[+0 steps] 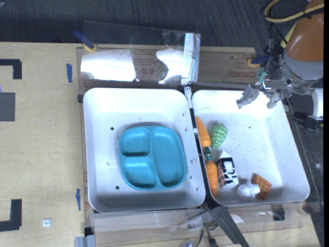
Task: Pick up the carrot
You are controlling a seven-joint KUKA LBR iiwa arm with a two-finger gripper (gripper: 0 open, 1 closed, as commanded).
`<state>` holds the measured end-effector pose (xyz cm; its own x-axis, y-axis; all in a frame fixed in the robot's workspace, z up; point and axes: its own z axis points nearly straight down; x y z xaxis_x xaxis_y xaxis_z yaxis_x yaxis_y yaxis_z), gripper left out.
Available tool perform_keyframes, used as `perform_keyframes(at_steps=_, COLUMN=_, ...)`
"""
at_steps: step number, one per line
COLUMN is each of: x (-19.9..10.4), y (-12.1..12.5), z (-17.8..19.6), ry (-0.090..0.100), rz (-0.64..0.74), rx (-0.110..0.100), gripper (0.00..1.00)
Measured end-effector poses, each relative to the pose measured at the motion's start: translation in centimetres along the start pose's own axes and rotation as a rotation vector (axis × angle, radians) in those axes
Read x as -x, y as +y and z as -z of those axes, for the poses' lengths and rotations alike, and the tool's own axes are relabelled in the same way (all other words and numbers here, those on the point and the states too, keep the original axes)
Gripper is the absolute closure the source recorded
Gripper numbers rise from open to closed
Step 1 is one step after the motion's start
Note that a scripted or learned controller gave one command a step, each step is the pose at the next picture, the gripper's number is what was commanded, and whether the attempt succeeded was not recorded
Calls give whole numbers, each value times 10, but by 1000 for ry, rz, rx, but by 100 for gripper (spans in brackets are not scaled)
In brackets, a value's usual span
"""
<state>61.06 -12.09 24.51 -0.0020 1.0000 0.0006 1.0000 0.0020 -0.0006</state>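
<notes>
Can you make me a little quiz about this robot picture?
1. True or false: the blue plate sits in the left bin.
2. Where is the end effector? A) above the right bin's far corner B) touching a carrot C) over the blue plate
3. Fill in: the green toy lies just to the ____ of the carrot.

Key: 1 true; 2 A; 3 right

Grey KUKA arm (307, 60) wears a rounded orange band (307, 37); yellow and black cables (281, 8) loop above its metallic two-finger gripper (259, 98).
</notes>
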Motion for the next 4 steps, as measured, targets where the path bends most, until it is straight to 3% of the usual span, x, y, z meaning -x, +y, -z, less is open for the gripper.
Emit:
perform_keyframes(at_steps=1, x=-78, y=-22, z=-61, ry=1, rz=358, rx=-2, gripper=0)
perform_keyframes(at_steps=2, x=-96, y=-65, z=-60, ry=0, rz=771, rx=0, gripper=0)
perform_keyframes(at_steps=3, x=-95, y=2, z=-59, ry=-4, rz=1038, rx=6, gripper=0)
perform_keyframes(at_steps=4, x=-88, y=9, z=-16, ry=-8, rz=1672, rx=8, gripper=0)
